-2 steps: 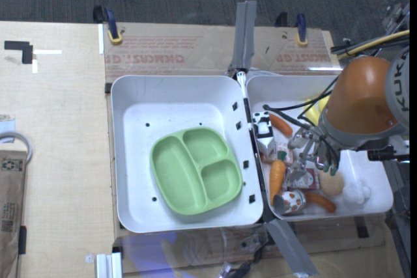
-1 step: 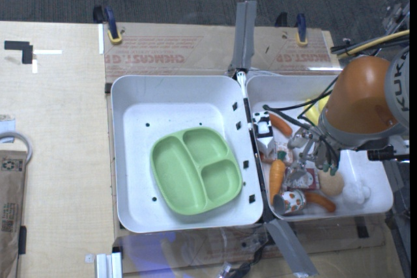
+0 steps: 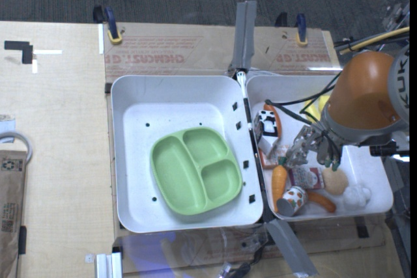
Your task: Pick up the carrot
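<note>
The carrot (image 3: 279, 181) lies in the right bin (image 3: 381, 179), just left of and below the gripper (image 3: 311, 148), which grips nothing; its finger gap cannot be told.

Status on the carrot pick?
Claw low over right bin, nothing seen held. Carrot lies near bin's left wall, just left of claw. Crowded: can at its lower end, packet beside.
</note>
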{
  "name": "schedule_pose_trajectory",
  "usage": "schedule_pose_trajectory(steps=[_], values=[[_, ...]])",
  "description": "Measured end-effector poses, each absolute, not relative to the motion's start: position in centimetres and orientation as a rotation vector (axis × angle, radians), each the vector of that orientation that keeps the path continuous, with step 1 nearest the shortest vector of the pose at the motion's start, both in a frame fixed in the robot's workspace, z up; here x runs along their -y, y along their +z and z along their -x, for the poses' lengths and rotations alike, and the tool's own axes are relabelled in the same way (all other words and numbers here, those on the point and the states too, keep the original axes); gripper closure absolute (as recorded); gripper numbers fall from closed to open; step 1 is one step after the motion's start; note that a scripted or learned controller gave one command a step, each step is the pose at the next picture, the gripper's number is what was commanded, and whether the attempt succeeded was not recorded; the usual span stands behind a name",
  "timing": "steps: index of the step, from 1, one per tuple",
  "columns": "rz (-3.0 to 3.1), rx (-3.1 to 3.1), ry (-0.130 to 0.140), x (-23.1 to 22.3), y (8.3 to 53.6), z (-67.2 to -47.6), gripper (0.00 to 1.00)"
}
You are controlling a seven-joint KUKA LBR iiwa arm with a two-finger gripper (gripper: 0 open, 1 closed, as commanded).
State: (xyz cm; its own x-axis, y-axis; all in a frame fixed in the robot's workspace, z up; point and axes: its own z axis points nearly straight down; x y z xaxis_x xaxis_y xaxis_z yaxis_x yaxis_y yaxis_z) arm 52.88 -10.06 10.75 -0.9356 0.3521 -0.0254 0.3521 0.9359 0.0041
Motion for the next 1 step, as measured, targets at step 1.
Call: schedule_pose_trajectory(steps=[1], values=[[-0.594, -3.084, 0.0, 3.97, 19.1, -49.02, 1.0]])
